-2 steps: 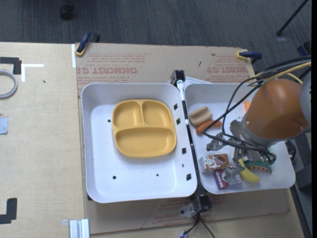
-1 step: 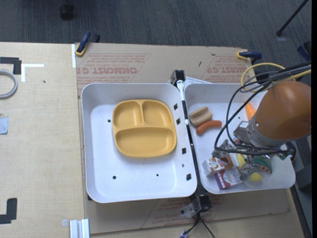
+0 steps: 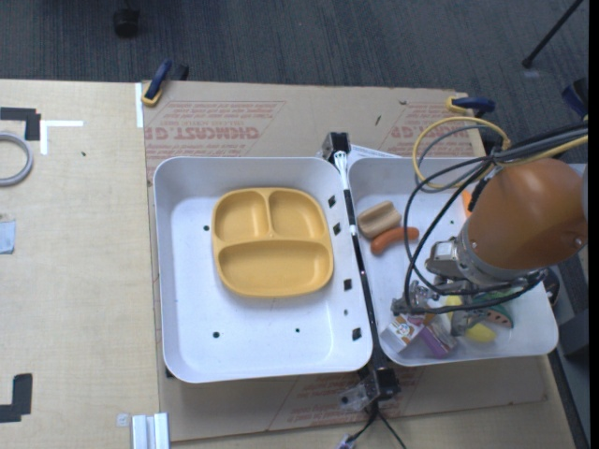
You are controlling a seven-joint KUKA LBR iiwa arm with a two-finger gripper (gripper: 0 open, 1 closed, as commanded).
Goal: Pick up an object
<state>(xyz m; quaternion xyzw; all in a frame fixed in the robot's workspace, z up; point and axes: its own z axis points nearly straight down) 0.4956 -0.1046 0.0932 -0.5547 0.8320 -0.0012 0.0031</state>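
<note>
dark grey carpet (image 3: 309, 26) fills the top of the camera view. below it a pale wooden bench (image 3: 75, 279) carries a sheet of brown cardboard (image 3: 243, 124) printed with red lettering. a blue clamp (image 3: 157, 80) sits at the cardboard's upper left corner and another blue clamp (image 3: 475, 106) at its upper right. black tape marks and a grey ring (image 3: 13, 161) lie on the bench at far left.

two shallow white bins stand side by side on the cardboard, touching along a black clipped seam. the left bin (image 3: 187, 344) holds a yellow divided plate (image 3: 272, 241), lying flat in its upper half, three compartments up.

the right bin (image 3: 533, 335) holds the loose items. a tan bread-like piece (image 3: 378, 218) lies near the bin's upper left, with an orange sausage-shaped piece (image 3: 393, 238) just beside and below it. along the lower edge sits a cluster: a small printed carton (image 3: 402, 330), a purple piece (image 3: 432, 342) and a yellow piece (image 3: 480, 333), close together.

the arm (image 3: 524, 215) reaches in from the right, its orange band covering the middle of the right bin. yellow and black cables (image 3: 440, 143) loop above it. the gripper (image 3: 447, 299) hangs low over the cluster; whether it is spread or closed, or grasping anything, cannot be told.
</note>
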